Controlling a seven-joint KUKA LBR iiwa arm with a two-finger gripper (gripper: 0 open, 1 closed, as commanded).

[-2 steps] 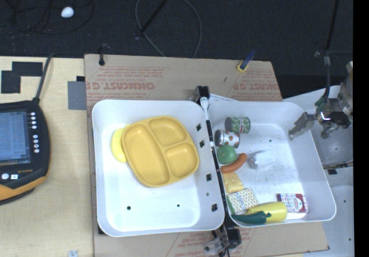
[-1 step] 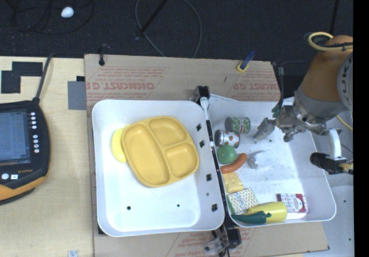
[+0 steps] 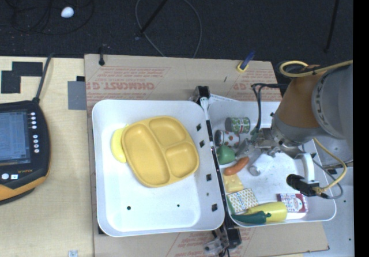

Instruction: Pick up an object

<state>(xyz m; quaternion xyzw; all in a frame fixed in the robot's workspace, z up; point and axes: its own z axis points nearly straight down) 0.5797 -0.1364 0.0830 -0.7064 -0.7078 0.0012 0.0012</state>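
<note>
Pincer low, arm from right

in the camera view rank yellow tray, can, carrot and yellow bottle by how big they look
1. yellow tray
2. yellow bottle
3. can and carrot: they look much alike, so no ranking between them.

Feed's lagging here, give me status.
Gripper low in right bin, among clutter. Carrot and can close by. Nothing seen held.
</note>
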